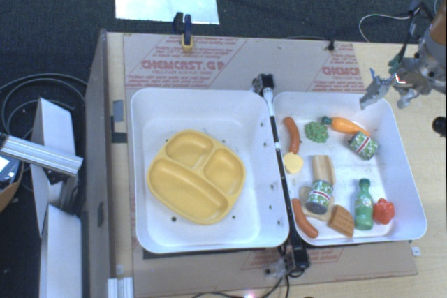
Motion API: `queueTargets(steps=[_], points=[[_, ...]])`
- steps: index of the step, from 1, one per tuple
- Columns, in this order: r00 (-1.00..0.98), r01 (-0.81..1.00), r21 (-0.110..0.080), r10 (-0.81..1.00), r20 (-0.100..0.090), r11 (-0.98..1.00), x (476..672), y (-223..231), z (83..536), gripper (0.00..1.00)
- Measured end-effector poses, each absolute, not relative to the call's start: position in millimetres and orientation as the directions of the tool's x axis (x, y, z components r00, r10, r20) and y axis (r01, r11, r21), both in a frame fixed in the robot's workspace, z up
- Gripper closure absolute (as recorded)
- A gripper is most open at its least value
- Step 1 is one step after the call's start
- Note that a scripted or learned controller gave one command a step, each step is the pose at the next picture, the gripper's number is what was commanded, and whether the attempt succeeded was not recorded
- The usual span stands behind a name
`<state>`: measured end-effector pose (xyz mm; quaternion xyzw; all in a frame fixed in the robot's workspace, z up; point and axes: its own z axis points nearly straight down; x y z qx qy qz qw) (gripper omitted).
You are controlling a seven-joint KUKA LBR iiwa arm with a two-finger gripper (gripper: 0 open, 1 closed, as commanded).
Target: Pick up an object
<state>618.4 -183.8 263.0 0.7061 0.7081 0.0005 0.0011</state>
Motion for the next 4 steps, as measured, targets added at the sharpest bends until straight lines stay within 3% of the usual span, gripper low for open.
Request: queueTargets(steps=[1,2,3,4], points=[[-0.001,1.0,-0.002,1.0,0.001,0.001,561.4,-176,142,0.0],[-0.003,1.0,0.003,1.0,-0.001,0.003,629.1,-194,91,0.0],[-0.004,1.0,-0.029,1.0,0.009,0.004,663.6,-204,81,0.0],[-0.005,1.0,-0.022,1.0,0.006,0.005,664.3,-206,91,0.0]])
